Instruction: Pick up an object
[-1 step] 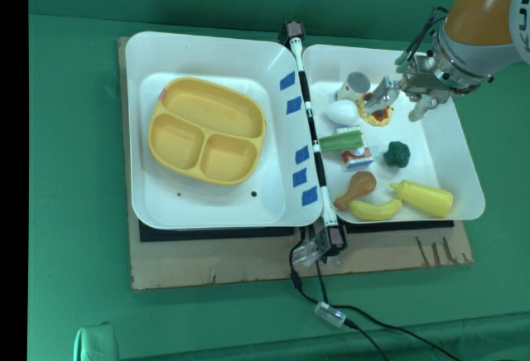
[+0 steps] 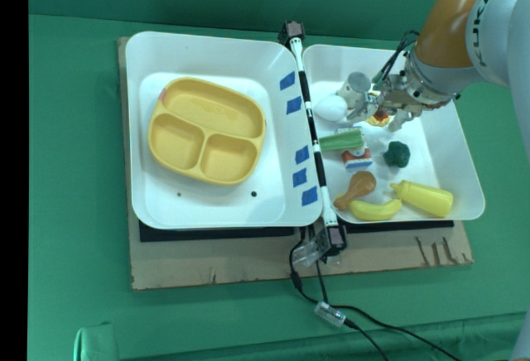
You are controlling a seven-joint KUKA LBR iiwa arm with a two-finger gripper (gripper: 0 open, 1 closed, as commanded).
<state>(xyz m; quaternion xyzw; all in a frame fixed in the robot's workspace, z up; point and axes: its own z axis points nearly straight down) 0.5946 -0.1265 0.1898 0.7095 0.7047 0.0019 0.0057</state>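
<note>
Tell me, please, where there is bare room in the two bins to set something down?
Left bin: bare floor rings the yellow divided plate, widest below it. Right bin: crowded around the egg, celery, broccoli, drumstick, banana and mustard bottle; its far-left corner is free.

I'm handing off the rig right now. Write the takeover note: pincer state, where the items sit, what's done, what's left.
Pincer: low over the back of the right bin, among the toys; nothing visibly held.
Right bin items: white egg, grey cup, green celery stick, broccoli, drumstick, banana, yellow mustard bottle.
Left bin: yellow divided plate.
Done: arm is at the bin.
Left: grasp one object and lift it.
</note>
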